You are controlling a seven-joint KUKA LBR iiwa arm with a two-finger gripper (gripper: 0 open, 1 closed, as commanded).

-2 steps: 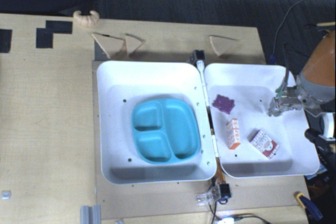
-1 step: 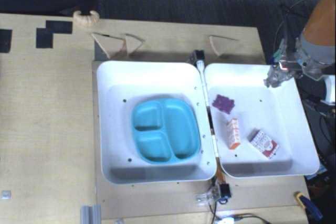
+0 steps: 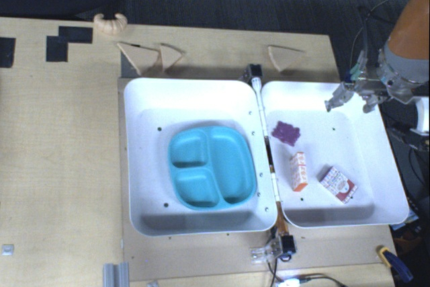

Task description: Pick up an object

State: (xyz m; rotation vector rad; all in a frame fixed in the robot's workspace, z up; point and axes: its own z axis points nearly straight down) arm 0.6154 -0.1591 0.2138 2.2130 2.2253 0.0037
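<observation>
The tool [image 3: 353,99] hangs over the far right corner of the right-hand bin [image 3: 376,144], its two fingers [image 3: 334,101] spread apart with nothing between them. Above it the arm [image 3: 410,44] shows its orange band.

From where the tool sits, three small things lie nearer the camera on the bin floor, all well apart from it. The purple object [image 3: 287,132] is the closest, off to the tool's left and a little forward, near the wall shared with the other bin. Further forward on that same left side stands out an orange and white carton [image 3: 298,171], lying lengthwise. Almost straight forward from the tool lies a red and white packet [image 3: 337,184], tilted at an angle, just beside the carton but not touching it.

Beyond all of these, far to the tool's left, the left-hand bin [image 3: 144,144] holds a blue divided tray [image 3: 211,167] with three compartments. Both bins rest on the pale wooden worktop [image 3: 60,165].
</observation>
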